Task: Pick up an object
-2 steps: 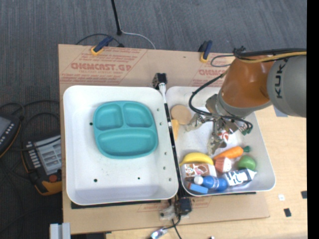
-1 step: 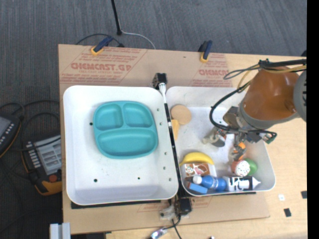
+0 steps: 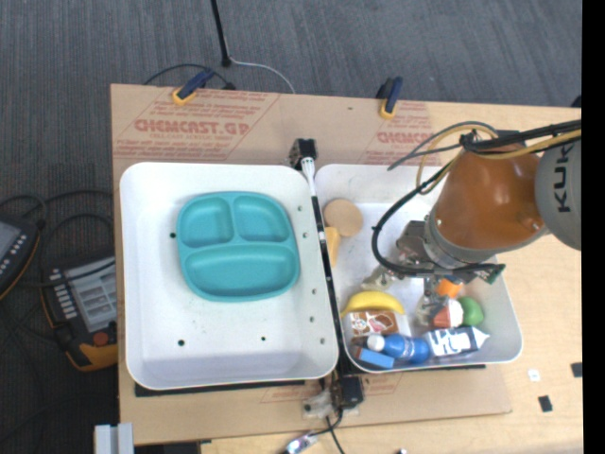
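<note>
Bench surface: a brown cardboard sheet (image 3: 189,126) with red print, fixed at the top edge by two yellow-and-blue clamps (image 3: 194,85).

Left of centre: a shallow white bin (image 3: 151,348) containing one teal plastic divided plate (image 3: 238,246), three compartments, lying flat in the bin's upper middle.

Right of centre: a second shallow white bin (image 3: 506,343). Contents: a round tan wooden disc (image 3: 343,218) at its upper left corner; a yellow banana (image 3: 373,302) lower down; directly below it a small brown-and-white packet (image 3: 369,323); a blue bottle with white cap (image 3: 397,350) along the lower wall; a blue-and-white labelled carton (image 3: 456,340) just right of the bottle; a green round item (image 3: 472,309) near a red-and-white piece.

The grey arm with orange band (image 3: 487,201) enters from the right of the frame and hangs over the right bin. The gripper (image 3: 442,289) sits low among the cluttered objects, just above the carton. Finger state: cannot tell; nothing is visibly held.
</note>
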Motion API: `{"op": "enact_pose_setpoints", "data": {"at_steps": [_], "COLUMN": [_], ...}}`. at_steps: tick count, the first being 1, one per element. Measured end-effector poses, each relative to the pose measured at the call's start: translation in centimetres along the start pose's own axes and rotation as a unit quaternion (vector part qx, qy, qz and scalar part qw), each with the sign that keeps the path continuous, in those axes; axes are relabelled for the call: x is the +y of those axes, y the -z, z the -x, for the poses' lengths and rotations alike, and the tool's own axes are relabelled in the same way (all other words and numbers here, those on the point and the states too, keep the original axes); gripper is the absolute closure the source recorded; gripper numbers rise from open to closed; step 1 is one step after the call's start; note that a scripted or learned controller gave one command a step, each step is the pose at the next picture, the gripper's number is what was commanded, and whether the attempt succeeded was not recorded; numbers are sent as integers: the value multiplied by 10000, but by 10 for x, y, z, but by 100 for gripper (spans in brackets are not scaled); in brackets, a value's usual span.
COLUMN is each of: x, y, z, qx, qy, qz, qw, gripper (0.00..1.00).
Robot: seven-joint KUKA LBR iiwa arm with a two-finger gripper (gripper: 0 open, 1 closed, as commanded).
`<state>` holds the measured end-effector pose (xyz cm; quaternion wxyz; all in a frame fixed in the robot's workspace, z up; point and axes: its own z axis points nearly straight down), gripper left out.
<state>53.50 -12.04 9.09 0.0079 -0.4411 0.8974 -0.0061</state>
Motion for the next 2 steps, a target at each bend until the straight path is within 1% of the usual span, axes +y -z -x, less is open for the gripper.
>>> {"op": "enact_pose_setpoints", "data": {"at_steps": [1, 2], "x": [-5, 28], "y": [27, 3], "z": [-57, -2], "qx": [-38, -38], "qy": [79, -129], "qz": [-28, -98], "qw": [10000, 9999], "gripper": [0, 0]}}
